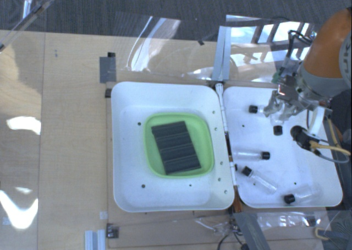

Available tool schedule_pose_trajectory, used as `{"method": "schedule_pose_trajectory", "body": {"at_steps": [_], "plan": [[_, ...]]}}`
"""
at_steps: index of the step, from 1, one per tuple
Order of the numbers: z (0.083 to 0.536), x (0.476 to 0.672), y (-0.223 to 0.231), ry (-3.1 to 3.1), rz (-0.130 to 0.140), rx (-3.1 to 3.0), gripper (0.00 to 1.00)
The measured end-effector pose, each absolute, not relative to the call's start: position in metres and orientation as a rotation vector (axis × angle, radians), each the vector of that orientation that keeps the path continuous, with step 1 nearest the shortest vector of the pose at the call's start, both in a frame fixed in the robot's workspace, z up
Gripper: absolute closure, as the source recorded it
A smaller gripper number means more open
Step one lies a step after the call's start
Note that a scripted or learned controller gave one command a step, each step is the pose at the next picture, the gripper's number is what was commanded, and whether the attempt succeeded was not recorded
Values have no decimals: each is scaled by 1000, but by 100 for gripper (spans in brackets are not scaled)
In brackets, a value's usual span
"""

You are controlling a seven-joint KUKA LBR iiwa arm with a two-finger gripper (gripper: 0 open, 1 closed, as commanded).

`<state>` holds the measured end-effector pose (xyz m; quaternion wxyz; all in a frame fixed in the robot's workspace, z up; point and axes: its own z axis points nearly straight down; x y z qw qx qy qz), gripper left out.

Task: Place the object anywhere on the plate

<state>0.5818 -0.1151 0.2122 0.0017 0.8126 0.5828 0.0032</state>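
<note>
Pale wood bench, two white bins. Left bin (126, 188): green plate (206, 150) already bearing a dark ribbed slab (175, 147); I judge it stiff, light, best pinched across its short edges. Gripper (281, 107) hovers over right bin (330, 188); its state I cannot tell.

Dark ridged block (175, 147) covers the green plate's (204, 133) middle; its rim lies bare.

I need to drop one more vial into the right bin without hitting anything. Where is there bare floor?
The right bin has bare floor right of the capped vial, between it and the right wall. The upper part is crowded by the gripper and loose black caps; the bottom edge holds clear vials. In the left bin, the green plate holds a dark block.
</note>
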Motion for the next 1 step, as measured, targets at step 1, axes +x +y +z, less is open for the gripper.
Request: {"method": "schedule_pose_trajectory", "body": {"at_steps": [1], "plan": [[212, 582, -115, 1829, 10, 2550, 0]]}}
